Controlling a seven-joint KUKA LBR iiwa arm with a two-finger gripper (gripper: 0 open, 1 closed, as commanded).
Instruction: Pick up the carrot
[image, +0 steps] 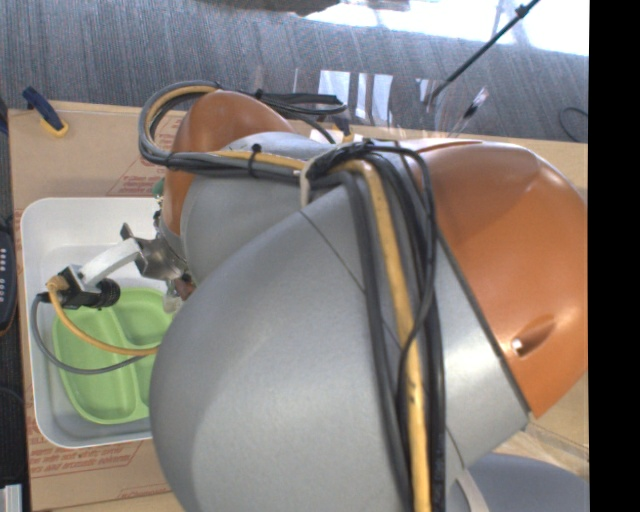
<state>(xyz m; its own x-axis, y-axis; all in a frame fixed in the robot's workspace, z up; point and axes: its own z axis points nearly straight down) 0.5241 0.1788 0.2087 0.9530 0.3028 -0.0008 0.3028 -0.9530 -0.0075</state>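
Most of the frame is the grey and orange robot arm (330, 330), bulking over a shallow white plastic bin (40, 300) holding a green divided plastic tray (110, 370). Gripper state: cannot tell. Carrot possibly hidden beneath; a blind descent could miss.

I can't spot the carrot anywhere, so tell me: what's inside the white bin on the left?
A green divided tray lies in the white bin, with a yellow and a grey cable looping over it. The grey arm covers the bin's right part, so anything lying there is hidden.
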